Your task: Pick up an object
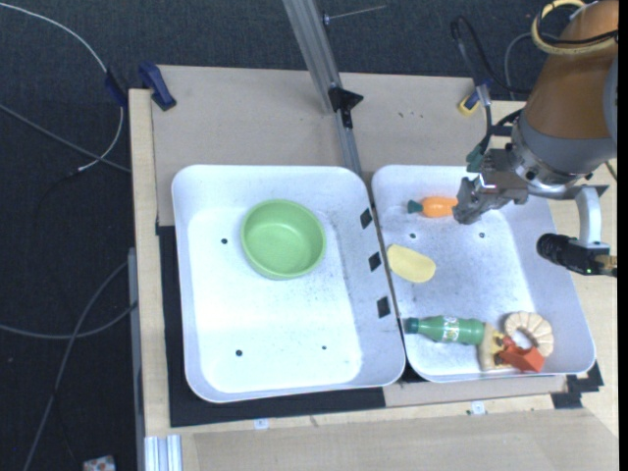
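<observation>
Several objects lie in the right bin (pixel 549 292). An orange carrot-shaped toy (pixel 433 205) rests near the bin's back edge. A yellow chip-like piece (pixel 410 263) lies left of the middle. A green bottle (pixel 447 330) lies on its side at the front, beside a shrimp-like toy (pixel 520 341). My gripper (pixel 469 204) hangs over the back of this bin, just right of the carrot toy and almost touching it. I see nothing between its fingers.
A green bowl (pixel 284 238) sits upright in the left bin (pixel 226 361). A metal pole (pixel 312 37) slants across the back of the bench down to the divide between the bins. A black fitting (pixel 569 251) sticks out by the right bin's right rim.
</observation>
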You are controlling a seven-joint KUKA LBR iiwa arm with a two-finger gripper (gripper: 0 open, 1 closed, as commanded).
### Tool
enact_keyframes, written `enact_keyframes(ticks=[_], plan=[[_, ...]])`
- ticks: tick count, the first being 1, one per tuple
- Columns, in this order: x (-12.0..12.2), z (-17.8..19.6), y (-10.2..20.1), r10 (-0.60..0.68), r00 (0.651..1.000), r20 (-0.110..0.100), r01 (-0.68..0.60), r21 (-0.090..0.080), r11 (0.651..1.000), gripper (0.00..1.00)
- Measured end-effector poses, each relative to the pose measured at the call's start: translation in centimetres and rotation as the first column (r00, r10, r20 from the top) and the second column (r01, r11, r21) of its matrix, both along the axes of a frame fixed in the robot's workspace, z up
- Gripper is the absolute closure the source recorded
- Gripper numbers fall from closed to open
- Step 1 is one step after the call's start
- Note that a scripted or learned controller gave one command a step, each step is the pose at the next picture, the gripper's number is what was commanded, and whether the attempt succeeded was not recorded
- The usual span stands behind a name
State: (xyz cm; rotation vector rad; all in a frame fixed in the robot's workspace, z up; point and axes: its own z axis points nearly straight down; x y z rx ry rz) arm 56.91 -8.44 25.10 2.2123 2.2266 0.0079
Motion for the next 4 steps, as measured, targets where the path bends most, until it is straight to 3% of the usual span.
enact_keyframes(ticks=[3,4], plan=[[7.5,-2.3,15.5,0.0,1.0,-0.001,0.0,0.0,1.0,1.0],[9.1,-1.1,17.8,-0.003,1.0,-0.002,0.003,0.0,1.0,1.0]])
